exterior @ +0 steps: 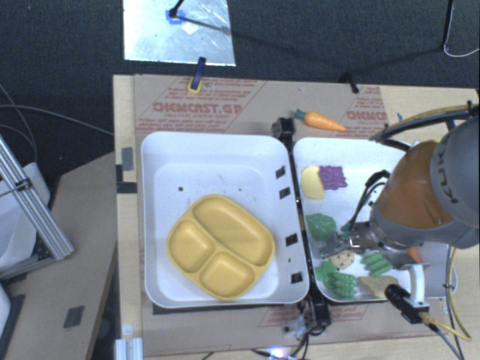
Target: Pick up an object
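The gripper (346, 240) is hanging low over the near part of the right bin (352, 150), its dark metal fingers reaching left from the wrist; whether they are spread or closed cannot be told, since the tips are blurring into the clutter beneath; nothing is showing clearly between them, so no hold can be claimed.

Just below the tips a speckled cookie (343, 260) is lying on the bin floor, seemingly the nearest candidate; a leafy green piece (321, 226) is sitting just to the left of the tips, a green bunch (337, 283) is resting nearer the front wall, and a green pod (377, 262) is lying beside the wrist; a lemon (312, 183) and purple grapes (332, 176) are sitting well apart toward the far end.

The task is looking barely begun: the arm (420, 193) is reaching down among the objects, but nothing is looking lifted; closing on one piece and raising it are both left to do.

Farther out, the left bin (165, 156) is holding a yellow tray (220, 244); a carrot (322, 121) is lying on the bench beyond the bins.
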Robot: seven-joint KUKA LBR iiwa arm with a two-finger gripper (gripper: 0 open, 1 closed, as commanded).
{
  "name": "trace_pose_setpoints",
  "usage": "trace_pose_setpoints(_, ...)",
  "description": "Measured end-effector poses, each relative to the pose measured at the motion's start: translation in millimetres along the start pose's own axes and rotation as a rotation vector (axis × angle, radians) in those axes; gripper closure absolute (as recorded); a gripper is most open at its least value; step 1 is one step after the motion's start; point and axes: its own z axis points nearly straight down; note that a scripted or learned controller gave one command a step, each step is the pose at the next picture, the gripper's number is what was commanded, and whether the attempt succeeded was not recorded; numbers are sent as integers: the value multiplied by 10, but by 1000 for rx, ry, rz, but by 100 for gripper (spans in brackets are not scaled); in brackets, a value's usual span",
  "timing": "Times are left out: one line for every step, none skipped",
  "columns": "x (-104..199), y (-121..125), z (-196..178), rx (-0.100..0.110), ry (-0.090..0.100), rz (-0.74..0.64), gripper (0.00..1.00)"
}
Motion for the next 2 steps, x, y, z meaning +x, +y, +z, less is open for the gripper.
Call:
trace_pose_setpoints(5, 36, -103, -5, -1, -3, 100)
trace_pose_setpoints(621, 928, -1050, -15, -3, -11, 100)
